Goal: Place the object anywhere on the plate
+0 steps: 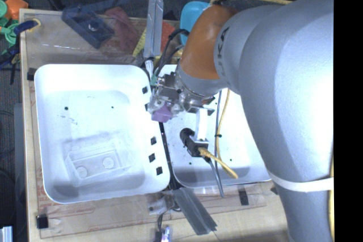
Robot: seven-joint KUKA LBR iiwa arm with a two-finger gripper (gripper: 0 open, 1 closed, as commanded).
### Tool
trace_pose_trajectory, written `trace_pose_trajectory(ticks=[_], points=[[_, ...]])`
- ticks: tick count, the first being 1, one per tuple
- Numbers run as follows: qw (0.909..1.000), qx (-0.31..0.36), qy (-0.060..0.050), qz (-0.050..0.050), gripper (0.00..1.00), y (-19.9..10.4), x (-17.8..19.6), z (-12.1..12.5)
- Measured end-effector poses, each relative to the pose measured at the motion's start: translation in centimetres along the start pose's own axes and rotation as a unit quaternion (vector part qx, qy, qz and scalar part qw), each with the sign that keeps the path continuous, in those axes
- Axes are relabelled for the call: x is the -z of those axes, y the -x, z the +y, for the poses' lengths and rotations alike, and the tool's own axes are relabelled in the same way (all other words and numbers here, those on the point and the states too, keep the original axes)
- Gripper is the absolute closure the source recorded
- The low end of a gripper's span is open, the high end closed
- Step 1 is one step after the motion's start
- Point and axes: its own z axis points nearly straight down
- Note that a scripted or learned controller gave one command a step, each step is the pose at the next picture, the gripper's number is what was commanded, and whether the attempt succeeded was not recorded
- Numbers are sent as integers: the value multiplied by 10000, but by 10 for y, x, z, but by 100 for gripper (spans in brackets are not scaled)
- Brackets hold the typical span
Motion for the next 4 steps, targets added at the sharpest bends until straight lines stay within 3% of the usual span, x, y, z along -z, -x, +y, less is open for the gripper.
trace_pose_trajectory(ticks=[1, 2, 3, 4], points=[[9987, 510, -10, -3, 100, -70, -5, -96], [9999, 139, -5, 0, 100, -26, 11, 33], [9999, -121, -8, -3, 100, -151, 36, 5], [9993, -374, -8, -6, 100, -121, -2, 77]])
